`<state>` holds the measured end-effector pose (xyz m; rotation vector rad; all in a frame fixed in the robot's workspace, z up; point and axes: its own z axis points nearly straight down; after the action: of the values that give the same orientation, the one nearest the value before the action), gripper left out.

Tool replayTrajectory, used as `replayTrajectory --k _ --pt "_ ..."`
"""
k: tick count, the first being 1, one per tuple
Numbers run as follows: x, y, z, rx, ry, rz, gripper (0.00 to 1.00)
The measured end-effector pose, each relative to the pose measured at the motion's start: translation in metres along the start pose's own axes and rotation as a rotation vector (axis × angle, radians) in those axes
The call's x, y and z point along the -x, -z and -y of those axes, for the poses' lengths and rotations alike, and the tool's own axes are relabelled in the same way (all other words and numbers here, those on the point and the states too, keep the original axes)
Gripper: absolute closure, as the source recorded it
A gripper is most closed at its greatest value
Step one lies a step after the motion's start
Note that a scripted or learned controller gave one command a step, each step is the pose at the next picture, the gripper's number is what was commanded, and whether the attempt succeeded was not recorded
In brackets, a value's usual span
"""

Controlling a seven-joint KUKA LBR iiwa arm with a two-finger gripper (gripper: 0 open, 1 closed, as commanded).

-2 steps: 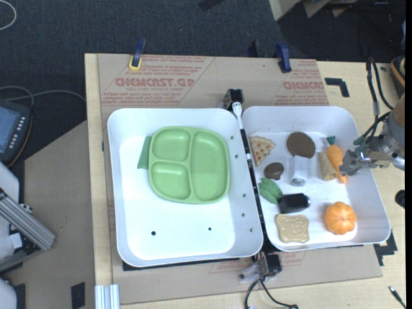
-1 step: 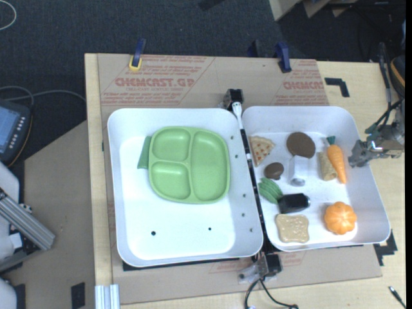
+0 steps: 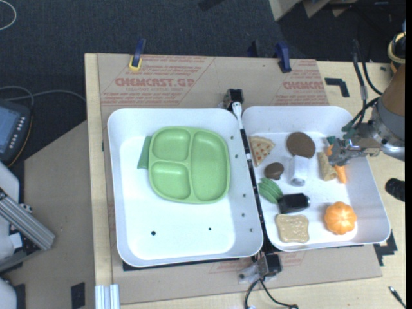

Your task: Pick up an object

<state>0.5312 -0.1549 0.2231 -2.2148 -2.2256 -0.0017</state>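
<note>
Nearest, in the right bin (image 3: 380, 198): toast slice (image 3: 292, 228) beside an orange fruit (image 3: 339, 217), then a black block (image 3: 294, 202) and green leaf (image 3: 270, 189). Farther back, reaching in from the right, wrist low over the bin's right side, gripper (image 3: 339, 152) closed around a small orange piece (image 3: 340, 172). Close by, a tan wedge (image 3: 327, 167), clear cup (image 3: 299, 171), brown discs, pizza slice (image 3: 261, 150). Left bin (image 3: 129, 172) bearing a green divided plate (image 3: 190, 165).
</note>
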Motion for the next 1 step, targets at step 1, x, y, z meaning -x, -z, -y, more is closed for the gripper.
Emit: replayTrajectory --k 1 --pt "-0.0454 0.0074 -0.0097 0.004 0.001 0.001 1.0"
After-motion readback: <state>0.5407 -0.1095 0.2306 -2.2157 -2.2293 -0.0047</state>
